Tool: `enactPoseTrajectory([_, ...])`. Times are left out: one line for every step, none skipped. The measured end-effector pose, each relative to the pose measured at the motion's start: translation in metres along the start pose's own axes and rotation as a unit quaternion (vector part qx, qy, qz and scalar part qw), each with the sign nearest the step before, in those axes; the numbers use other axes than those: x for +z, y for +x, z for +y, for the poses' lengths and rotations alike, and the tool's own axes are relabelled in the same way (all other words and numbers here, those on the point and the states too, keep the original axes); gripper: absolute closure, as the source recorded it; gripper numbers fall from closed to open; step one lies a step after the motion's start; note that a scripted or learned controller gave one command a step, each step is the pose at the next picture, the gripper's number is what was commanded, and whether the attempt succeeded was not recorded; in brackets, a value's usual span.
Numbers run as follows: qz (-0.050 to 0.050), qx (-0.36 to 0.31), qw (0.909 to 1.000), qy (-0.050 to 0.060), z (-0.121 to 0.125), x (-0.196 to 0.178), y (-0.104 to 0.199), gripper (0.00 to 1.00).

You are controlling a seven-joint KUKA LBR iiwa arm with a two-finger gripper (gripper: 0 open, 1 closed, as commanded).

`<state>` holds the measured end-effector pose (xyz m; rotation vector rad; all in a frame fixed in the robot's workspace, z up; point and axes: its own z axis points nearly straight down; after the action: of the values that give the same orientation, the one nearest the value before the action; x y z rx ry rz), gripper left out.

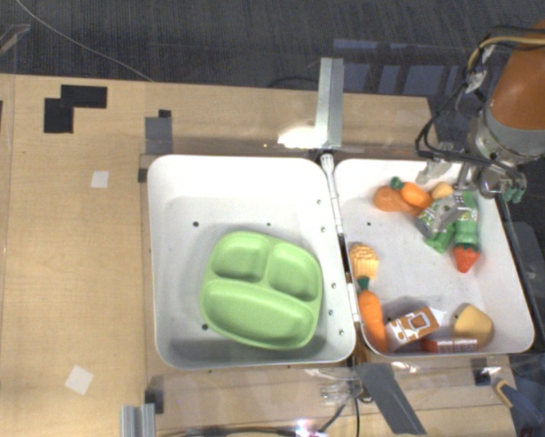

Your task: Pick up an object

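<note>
You see two white bins side by side on a pale wooden table (63, 271). The bins look smooth and shallow, with rounded corners.

The left bin (176, 198) holds a green plate (261, 289). It looks like shiny plastic, with a rounded shape and three dips in it: two small ones at the top and a long one below.

The right bin (408, 262) holds small toy food. Near its top sits an orange carrot shape (401, 196) with a bit of green at one end. Just right of it you see a green piece with a red tip (465, 241), like a pepper or a strawberry. By the wall between the bins sits a bumpy yellow piece (364, 261), and below it a long smooth orange carrot (372, 317). At the bottom lies a small orange and white box (411, 325), a dark red piece (449, 344) that is hard to make out, and a tan wedge (473, 321).

The arm (527, 89) comes in at the upper right of the frame, grey with a round orange part and black cables. It is cut off by the frame edge. The tool (447, 215) is down among the toys at the top of the right bin, touching or just over the green piece. It is grey and shiny, and it blends with the toys, so you cannot tell if its tips are spread or pressed together, or if it pinches anything.
</note>
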<state>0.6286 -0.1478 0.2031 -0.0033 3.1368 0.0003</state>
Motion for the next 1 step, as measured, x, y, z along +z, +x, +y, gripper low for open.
enactPoseTrajectory([0.001, -0.051, 0.9987, -0.001, 0.0002, 0.1086, -0.0224, 0.00])
